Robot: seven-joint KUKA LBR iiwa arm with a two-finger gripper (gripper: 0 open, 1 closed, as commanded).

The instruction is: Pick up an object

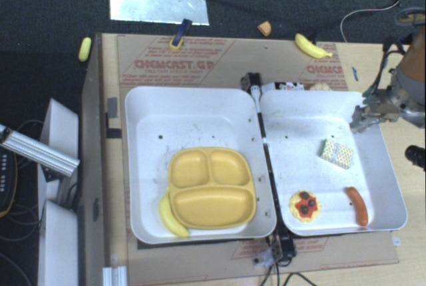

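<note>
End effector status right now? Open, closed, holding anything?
End effector: at the right bin's far right rim; open or closed cannot be told, and nothing is visibly held.

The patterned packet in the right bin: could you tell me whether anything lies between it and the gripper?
Nothing visible does. The gripper sits at the right bin's upper right corner, and bare white floor separates it from the patterned packet.
</note>
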